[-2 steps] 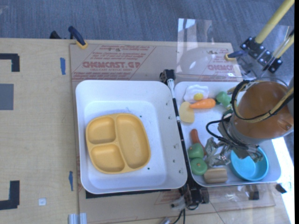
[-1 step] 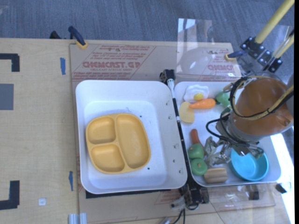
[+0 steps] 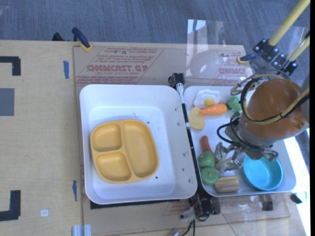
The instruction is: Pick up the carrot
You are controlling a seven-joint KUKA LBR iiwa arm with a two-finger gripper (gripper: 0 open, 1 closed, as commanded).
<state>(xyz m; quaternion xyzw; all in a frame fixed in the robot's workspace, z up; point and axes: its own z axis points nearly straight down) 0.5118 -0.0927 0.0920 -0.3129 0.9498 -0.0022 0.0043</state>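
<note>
- Jaws: positioned low in the right bin, below the arm's orange band. The metal fingers appear parted by a moderate gap, but clutter and glare make the exact opening hard to read. Nothing is visible between them.
- Contact: the jaws sit just beside the upper green fruit and above the tan block. Whether they touch either item cannot be determined.
- Carrot: lies flat in the upper part of the right bin, well apart from the jaws. Its long axis runs roughly left to right across the view, with a slight tilt. The narrow tip points left; the thick end points right, next to a green piece at the arm's edge.
- Neighbours of the carrot: a fried egg toy just above it, and a pale yellow piece just below its tip.
- Other contents of the right bin: a red-brown stick, a second green fruit, and a blue bowl partly under the arm.
- Left bin: holds a yellow divided plate with three compartments.
- Tabletop: both bins rest side by side on a cardboard sheet.
</note>
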